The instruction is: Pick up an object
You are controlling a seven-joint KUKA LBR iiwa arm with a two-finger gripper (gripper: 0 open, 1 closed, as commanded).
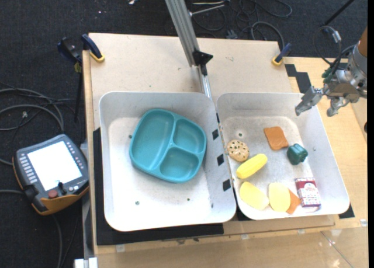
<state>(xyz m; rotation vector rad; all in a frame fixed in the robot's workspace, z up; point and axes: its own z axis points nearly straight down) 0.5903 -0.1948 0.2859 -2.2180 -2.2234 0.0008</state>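
The right bin (pixel 257 106) holds a cookie (pixel 237 149), a yellow corn cob (pixel 252 166), an orange piece of bread (pixel 276 138), a green pepper-like toy (pixel 297 153), two yellow chips (pixel 253 195) (pixel 279 197) and a small red box (pixel 307 193). My gripper (pixel 320 103) hangs above the bin's far right rim, open, nothing between its two grey fingers. It is up and to the right of the orange bread.
The left bin (pixel 117 202) holds a teal divided plate (pixel 168 145). A slanted metal pole (pixel 182 17) comes down to the gap between the bins. A teach pendant (pixel 49 171) lies on the floor at the left. Clamps (pixel 280 55) sit at the bench's far corners.
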